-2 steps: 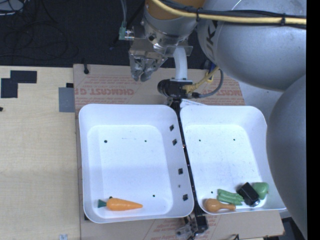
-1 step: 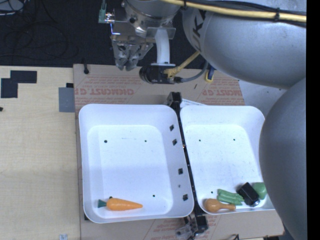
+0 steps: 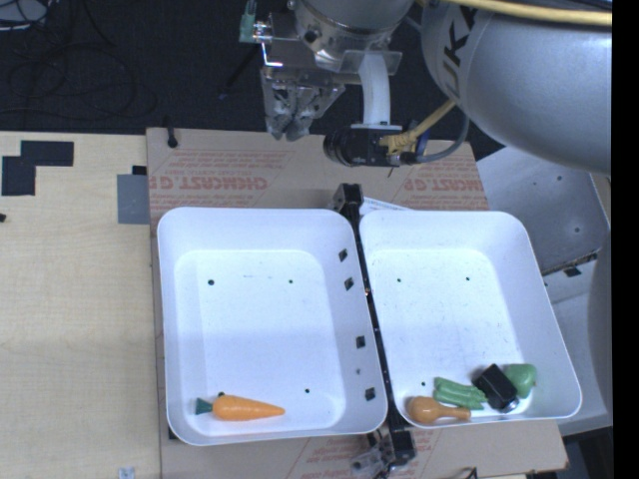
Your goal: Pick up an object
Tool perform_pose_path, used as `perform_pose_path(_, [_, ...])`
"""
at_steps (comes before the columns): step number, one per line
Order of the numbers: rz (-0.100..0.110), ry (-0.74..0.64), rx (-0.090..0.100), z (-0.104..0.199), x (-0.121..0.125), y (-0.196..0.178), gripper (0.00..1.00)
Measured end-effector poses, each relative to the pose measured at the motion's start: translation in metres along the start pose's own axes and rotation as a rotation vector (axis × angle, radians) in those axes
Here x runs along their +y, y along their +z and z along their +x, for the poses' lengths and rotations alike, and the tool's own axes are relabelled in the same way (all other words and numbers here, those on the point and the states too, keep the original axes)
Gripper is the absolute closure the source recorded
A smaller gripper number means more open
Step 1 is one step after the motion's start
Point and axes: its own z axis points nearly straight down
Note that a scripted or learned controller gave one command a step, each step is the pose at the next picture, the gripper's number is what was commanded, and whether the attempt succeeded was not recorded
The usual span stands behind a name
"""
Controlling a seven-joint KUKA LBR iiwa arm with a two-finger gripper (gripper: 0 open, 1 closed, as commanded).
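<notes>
Overhead, I parked the gripper [image 3: 292,123] high behind the left bin [image 3: 180,267], fingers together and gripping nothing; the carrot [image 3: 245,408] lay at that bin's near edge, unobstructed for descent.

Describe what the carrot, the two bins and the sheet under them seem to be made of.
Carrot: probably moulded plastic, smooth uniform orange. Left bin and right bin: likely plastic, white with a soft sheen and rounded corners. Sheet: cardboard, matte brown with printed lettering.
</notes>
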Motion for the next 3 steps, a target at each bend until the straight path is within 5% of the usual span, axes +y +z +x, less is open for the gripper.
perform_pose_path(1, [-0.005, -0.004, 0.003, 0.016, -0.016, -0.080, 1.00])
perform_pose_path(2, [0.001, -0.006, -0.001, 0.032, -0.002, -0.074, 1.00])
perform_pose_path(3, [0.013, 0.002, -0.005, 0.002, 0.016, 0.042, 1.00])
